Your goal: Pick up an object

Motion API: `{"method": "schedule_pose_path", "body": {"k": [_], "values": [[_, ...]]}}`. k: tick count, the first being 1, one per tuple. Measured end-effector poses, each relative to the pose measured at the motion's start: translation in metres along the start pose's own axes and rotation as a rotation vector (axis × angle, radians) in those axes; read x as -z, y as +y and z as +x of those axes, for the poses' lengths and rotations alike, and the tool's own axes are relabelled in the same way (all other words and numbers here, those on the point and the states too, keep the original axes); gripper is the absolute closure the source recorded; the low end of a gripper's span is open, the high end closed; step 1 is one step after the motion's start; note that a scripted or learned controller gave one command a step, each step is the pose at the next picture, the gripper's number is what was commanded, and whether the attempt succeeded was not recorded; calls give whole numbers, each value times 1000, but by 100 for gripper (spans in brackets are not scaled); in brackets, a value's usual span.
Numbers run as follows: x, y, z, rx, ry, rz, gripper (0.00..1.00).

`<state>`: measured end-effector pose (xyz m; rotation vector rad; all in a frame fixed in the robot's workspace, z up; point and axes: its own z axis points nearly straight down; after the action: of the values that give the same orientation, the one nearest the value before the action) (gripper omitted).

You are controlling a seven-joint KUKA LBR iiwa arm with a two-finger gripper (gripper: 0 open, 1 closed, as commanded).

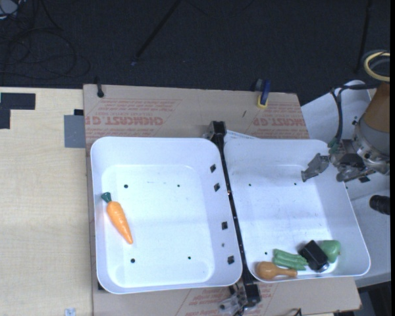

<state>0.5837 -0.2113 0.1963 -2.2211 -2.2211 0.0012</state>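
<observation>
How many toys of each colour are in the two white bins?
Orange: 1, the orange plastic carrot in the left bin.
Yellow-orange: 1, the pear-shaped gourd toy.
Green: 2, the green bean pod and the light green rounded toy.
Black: 1, the black block.
Total: 5

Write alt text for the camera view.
A grey robot arm's claw hangs over the right white bin, which holds a green toy vegetable, a small black block and an orange-yellow toy gourd. The left white bin holds an orange toy carrot.
</observation>
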Motion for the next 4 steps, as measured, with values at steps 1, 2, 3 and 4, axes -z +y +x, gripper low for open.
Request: {"method": "schedule_pose_path", "body": {"k": [1,2,3,4], "values": [[5,63,89,10,3,-3,0],[191,61,50,-1,-6,-18,0],[188,61,53,5,-2,2,100],[258,-4,40,-1,-1,-4,100]]}}
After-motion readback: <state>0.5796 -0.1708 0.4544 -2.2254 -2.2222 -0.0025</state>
